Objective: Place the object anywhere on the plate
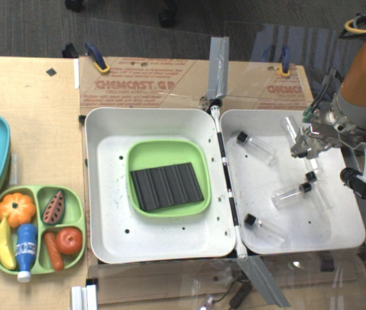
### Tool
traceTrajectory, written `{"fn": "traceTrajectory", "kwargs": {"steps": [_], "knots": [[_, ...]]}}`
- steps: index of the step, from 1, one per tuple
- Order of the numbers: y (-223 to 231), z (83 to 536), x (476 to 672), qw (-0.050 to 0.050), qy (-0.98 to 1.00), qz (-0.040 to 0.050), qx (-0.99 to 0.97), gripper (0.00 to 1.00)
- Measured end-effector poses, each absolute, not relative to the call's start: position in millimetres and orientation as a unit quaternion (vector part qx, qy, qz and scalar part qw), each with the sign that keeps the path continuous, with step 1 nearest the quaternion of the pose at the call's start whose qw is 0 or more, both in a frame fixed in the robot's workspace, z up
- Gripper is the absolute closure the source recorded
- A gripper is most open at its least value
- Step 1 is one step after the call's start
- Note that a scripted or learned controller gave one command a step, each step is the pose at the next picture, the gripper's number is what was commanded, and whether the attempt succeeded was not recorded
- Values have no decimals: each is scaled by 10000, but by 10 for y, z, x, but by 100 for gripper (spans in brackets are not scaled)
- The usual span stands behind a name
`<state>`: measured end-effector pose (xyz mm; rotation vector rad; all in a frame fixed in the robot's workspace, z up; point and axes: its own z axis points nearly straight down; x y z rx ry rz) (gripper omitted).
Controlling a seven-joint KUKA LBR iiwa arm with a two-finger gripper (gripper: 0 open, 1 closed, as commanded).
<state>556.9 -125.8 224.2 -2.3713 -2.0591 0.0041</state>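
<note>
**benchwatcher:** So where's this at? The green plate (167,148) sits in the left bin (102,192) with a dark ribbed mat (167,186) lying on it, and nothing else is on there. Looks to me like the task hasn't really gotten anywhere.

**vial_guy:** Agreed, the placing isn't done. The objects are all over in the right bin (338,234): clear vials with black caps. One near the top left (255,145), one in the middle (293,194), one down at the front left (264,230), plus what looks like another clear one near the top under the arm (290,129).

**benchwatcher:** And the claw (309,148)?

**vial_guy:** It hangs over the right bin's upper right part, just above the middle vial. Can't tell its state from this angle, the wrist blocks it, and nothing is visibly held. There's a small dark bit below it (310,175), but I can't say what that is.

**benchwatcher:** So basically everything's left: get hold of a vial, carry it across the divider, set it on the plate.

**vial_guy:** Yep. Nearest candidate is my guess only, the middle one.
</note>
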Motion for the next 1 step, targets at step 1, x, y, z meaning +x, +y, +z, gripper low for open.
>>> {"fn": "traceTrajectory", "kwargs": {"steps": [1], "knots": [[-1258, 2242, 5570, 5, -6557, 13, -7550, 0]]}}
